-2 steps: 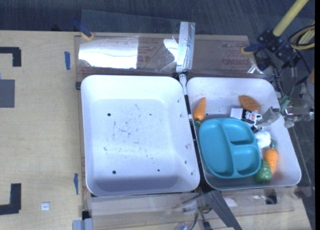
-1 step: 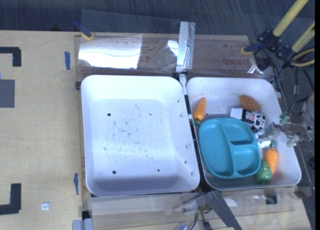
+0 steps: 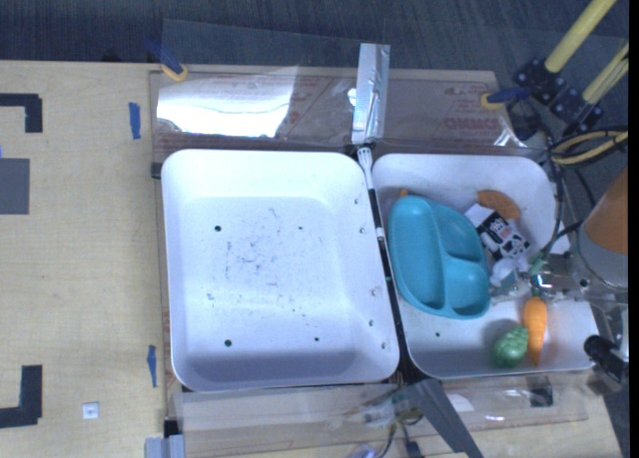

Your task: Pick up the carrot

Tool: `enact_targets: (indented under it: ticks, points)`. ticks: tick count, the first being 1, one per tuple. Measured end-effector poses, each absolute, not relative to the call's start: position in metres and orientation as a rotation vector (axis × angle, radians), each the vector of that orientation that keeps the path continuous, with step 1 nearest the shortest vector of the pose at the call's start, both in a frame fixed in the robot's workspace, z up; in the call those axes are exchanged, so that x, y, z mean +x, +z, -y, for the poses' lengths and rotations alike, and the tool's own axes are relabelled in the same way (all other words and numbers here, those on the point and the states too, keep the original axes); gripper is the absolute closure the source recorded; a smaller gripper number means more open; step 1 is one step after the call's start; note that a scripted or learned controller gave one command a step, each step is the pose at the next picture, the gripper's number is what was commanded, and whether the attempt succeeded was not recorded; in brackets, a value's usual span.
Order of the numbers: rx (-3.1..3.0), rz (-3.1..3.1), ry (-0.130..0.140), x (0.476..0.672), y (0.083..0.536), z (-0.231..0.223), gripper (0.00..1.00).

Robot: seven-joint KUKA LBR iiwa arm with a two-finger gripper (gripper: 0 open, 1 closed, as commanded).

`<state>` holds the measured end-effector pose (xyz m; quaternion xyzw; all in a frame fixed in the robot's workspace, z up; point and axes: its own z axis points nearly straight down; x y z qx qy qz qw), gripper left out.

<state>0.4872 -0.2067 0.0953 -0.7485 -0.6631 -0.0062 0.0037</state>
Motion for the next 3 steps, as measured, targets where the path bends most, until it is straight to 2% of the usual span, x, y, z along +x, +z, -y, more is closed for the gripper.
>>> enact_targets:
  ticks: [1,2,3]
  points:
    - [-2.641,1.707,-0.026,0.488,0.09,0.194,0.0]
    - [-2.644,1.702,-0.014,0.486,0.096,0.196,1.0]
    - [-2.754,1.509,0.0,0.525,0.18,0.147,1.0]
